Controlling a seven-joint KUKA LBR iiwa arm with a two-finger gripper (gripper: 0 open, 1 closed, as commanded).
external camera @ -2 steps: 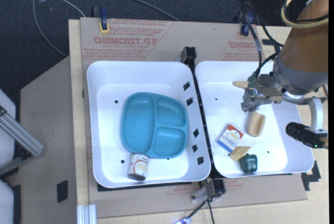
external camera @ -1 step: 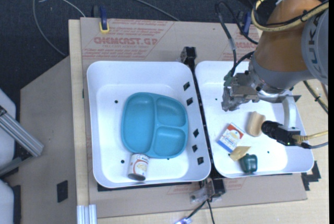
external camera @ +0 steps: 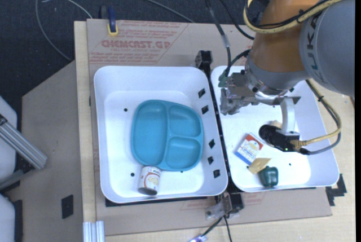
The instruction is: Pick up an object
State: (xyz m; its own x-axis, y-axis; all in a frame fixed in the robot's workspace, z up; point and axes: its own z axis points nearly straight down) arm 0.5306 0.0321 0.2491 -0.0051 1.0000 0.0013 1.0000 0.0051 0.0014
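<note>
A blue divided plate (external camera: 166, 135) is lying flat in the middle of the left bin (external camera: 107, 122), and everything else is being placed from it. A small can (external camera: 149, 180) with a pale label is lying on its side just below the plate's lower left edge, close to touching the rim.

To the right of the plate, past the walls where the two bins meet, the right bin (external camera: 321, 162) is carrying three small things. A white packet (external camera: 249, 148) with blue and red print is lying level with the plate's lower half. A tan scrap (external camera: 258, 165) is sitting just below the packet, farther from the plate. A dark green object (external camera: 269, 176) is resting right beside the scrap, the farthest of the three from the plate.

The grey and orange arm (external camera: 287, 21) is reaching in from well to the right of the plate. It is carrying the tool (external camera: 232, 101) over the right bin, level with the plate's upper half and just across the bin walls from it. The tool is standing apart from the packet, on the side toward the top of the view. From this angle I cannot tell how far it is open or whether it has hold of anything.

Both bins are sitting on a cardboard sheet (external camera: 141, 40) with red print that is covering the counter (external camera: 56, 122).
</note>
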